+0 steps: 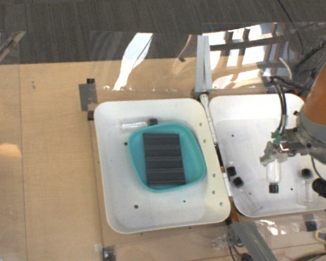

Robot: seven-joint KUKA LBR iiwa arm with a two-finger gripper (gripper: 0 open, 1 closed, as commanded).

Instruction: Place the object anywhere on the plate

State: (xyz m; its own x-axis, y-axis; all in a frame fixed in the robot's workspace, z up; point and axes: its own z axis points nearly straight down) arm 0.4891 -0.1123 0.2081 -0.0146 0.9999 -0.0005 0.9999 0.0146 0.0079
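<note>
The wooden tabletop (pixel 53 183) carries two shallow white bins side by side. The left bin (pixel 122 208) contains a teal plate (pixel 195 155) with rounded corners. A dark grey ribbed block (pixel 164 158) lies flat on the plate, near its centre. A small clear tube with a dark cap (pixel 138 123) lies just beyond the plate's far edge, on the bin floor. The arm reaches over the right bin (pixel 236 120) from the right. The hand (pixel 273 165) hangs above that bin's floor; whether it is wide or narrow cannot be told, and no object is seen in it.
</note>
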